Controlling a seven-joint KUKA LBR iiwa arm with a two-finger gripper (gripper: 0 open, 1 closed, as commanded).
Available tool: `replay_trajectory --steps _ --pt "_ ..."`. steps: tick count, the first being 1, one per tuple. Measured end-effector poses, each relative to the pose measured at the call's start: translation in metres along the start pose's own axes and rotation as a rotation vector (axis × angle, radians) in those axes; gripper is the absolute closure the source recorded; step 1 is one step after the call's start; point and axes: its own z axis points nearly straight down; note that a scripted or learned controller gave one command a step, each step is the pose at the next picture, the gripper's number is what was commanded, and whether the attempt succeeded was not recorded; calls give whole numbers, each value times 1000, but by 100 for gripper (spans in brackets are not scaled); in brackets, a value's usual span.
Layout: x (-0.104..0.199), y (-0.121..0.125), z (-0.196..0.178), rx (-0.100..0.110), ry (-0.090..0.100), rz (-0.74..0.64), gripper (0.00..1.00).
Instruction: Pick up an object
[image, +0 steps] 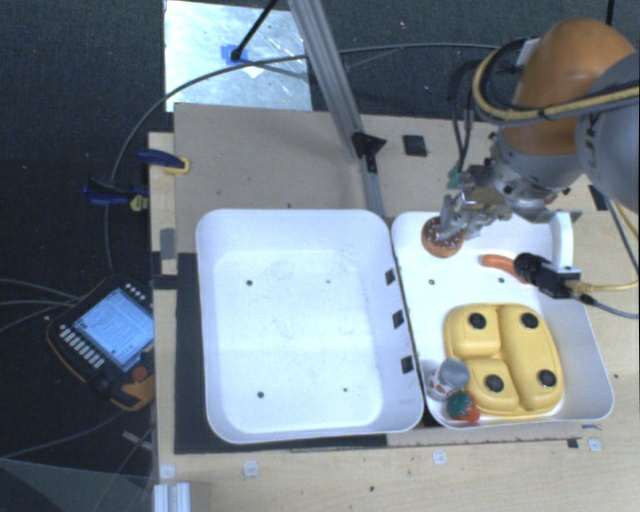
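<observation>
- The grey arm with its orange band (572, 62) reaches in from the right, its hand (455, 218) low over the far left corner of the right shallow white bin (432, 305) on the worktop (280, 160).
- A round brown disc (440, 241) lies just beneath the hand, at its tip; whether the hand is spread or pressed together cannot be told.
- A small orange piece (494, 262) lies right of the disc.
- A yellow four-lobed plastic block with black dots (505, 360) fills the bin's near half, beside a small silvery cylinder (452, 374) and a green and red ball (460, 404).
- The left shallow white bin (290, 320) sits alongside, touching.
</observation>
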Motion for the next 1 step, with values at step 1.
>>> replay_trajectory --steps 1 --pt "45 -10 -1 2 -1 2 100"
